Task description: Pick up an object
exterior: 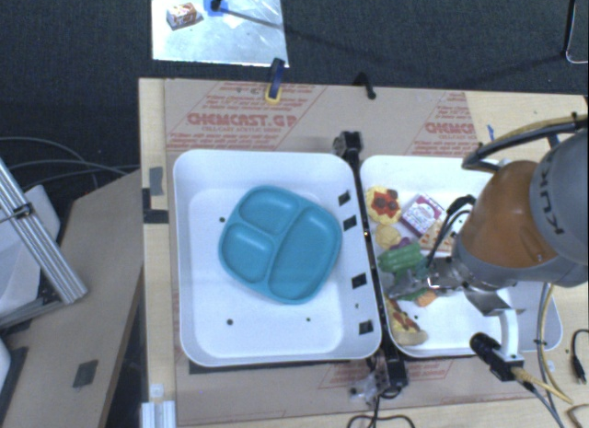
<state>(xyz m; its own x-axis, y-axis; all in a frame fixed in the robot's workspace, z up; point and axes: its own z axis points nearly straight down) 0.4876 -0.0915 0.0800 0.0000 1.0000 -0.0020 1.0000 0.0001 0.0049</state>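
On the bench (304, 109), seen from the fixed camera above, two shallow white bins sat side by side. The left bin (198, 260) held a blue divided plate (279, 242), lying flat near its middle and turned a little askew to the bin's walls. The right bin (479, 329) held a cluster of small toy foods along its left side: a yellow piece with red spots (383, 203) near the top, a small purple and white packet (422, 214) just beside it to the right, a green pepper-like piece (399, 258) below those, and a tan and reddish item (406, 325) near the bin's lower left corner.

The grey arm with its orange band (502, 224) reached in from the right and hung low over the right bin, covering much of that bin's right half. Its gripper (421, 283) pointed leftward into the cluster, just below the green piece and close against it, with a bit of orange showing at the tip. Whether the pincer was wide, narrow or closed around anything could not be told, since the tip was small and mixed in with the clutter.

Beyond the bench, on the dark floor at the top, lay a shiny square sheet (219, 12) with a small object (183, 17) resting on it.
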